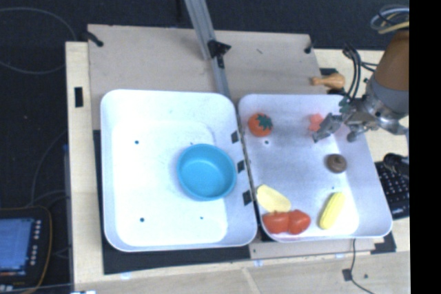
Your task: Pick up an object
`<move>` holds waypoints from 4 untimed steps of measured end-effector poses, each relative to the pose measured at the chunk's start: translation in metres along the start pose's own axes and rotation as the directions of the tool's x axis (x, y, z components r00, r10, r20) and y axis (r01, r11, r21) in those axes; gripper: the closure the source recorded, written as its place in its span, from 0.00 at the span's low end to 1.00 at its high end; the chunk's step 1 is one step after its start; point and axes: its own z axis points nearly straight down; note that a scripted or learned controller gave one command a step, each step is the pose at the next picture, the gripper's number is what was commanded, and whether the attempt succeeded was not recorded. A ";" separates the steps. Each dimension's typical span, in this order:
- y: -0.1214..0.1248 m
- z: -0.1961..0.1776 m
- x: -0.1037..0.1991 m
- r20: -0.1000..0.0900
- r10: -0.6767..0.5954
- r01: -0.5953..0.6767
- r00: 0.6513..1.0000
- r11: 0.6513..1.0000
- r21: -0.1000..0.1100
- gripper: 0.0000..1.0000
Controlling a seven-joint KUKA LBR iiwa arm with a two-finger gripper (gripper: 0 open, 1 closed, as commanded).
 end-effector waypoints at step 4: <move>-0.006 0.019 -0.008 -0.002 0.002 -0.002 1.000 1.000 -0.011 1.00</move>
